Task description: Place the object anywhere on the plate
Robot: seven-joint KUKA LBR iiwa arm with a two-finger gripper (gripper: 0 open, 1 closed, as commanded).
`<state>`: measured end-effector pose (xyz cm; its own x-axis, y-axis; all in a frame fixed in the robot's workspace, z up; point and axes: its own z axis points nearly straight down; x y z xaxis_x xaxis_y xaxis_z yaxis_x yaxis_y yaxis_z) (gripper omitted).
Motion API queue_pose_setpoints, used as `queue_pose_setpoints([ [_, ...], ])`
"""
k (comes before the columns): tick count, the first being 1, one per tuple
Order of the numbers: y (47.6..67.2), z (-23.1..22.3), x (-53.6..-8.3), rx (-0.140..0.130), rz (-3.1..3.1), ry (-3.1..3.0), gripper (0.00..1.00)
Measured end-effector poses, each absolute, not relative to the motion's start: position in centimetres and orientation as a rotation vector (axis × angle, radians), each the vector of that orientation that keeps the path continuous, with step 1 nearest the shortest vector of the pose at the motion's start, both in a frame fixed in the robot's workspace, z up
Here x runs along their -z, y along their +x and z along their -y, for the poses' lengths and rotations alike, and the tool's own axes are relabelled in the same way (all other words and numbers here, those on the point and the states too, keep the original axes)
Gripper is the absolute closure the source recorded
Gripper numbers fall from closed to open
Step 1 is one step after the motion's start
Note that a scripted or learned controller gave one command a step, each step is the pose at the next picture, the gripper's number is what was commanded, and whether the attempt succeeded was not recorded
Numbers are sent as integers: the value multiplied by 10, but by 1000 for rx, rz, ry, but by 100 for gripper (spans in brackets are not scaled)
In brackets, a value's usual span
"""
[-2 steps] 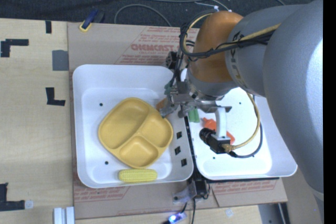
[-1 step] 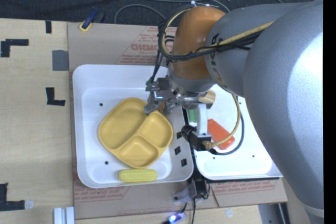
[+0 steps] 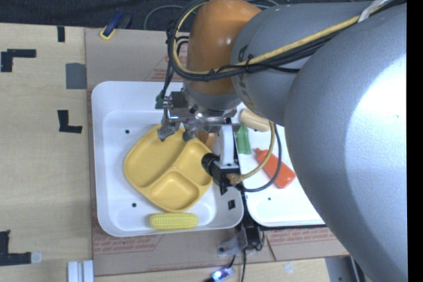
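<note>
A yellow divided plate lies tilted in the left white bin. My gripper hangs over the plate's upper edge, under the orange band of the arm. Nothing can be made out in its grasp from this angle. A yellow corn cob lies on the bin floor just below the plate, near the bin's front wall, well apart from the gripper.
The right bin holds a green piece, an orange carrot-like piece and a beige piece by its left wall. The grey arm covers most of that bin. Cables trail over the bin divider and the front edge.
</note>
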<state>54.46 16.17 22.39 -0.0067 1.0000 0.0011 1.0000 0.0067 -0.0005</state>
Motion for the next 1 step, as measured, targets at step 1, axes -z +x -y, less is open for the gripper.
queue_pose_setpoints([
  [1, 545, -159, -223, -4, 2224, -2218, 0],
])
